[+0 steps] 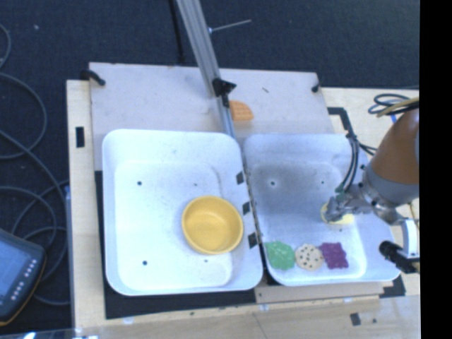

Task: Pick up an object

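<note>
Now | your gripper sits right over yellow item, right bin | grip unclear, can't tell | descend straight

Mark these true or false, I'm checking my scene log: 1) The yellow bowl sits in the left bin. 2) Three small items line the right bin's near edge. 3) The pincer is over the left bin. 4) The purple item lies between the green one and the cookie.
1) True: the yellow bowl sits in the left bin.
2) True: green item, cookie, purple item.
3) False: the pincer is over the right bin.
4) False: the cookie lies in the middle.
</note>
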